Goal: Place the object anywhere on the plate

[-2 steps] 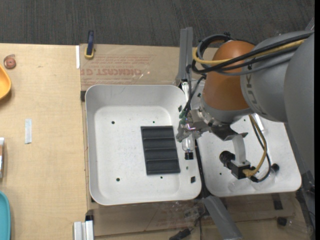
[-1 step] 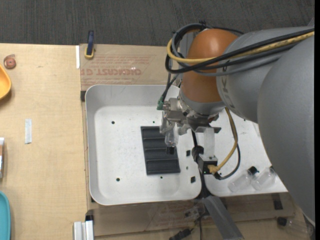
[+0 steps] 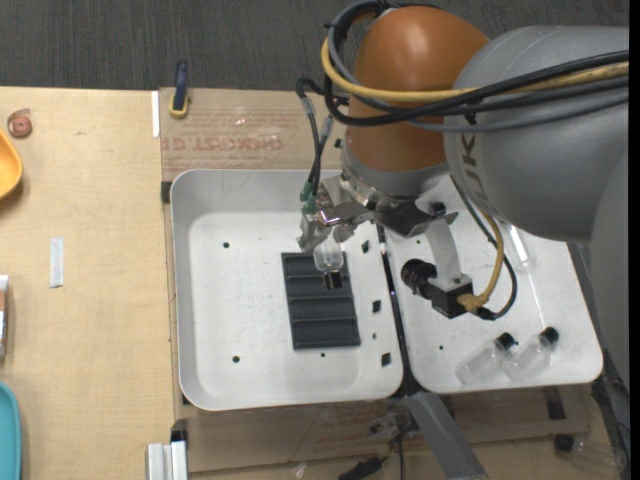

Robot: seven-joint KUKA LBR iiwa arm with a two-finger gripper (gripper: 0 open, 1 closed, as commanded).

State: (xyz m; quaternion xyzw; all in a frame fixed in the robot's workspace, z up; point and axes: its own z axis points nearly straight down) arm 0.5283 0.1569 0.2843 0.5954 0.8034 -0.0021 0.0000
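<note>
Now we see our gripper (image 3: pixel 327 243) low over the dark plate (image 3: pixel 322 315), pinching a small clear bottle (image 3: pixel 328 259), not yet let go.

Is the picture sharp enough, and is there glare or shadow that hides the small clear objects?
Camera view: mostly sharp, evenly lit; the arm casts soft shadow on the right bin; the clear vials there blend into the white floor; the dark plate in the left bin stands out clearly, and the gripper looks slightly soft.
</note>
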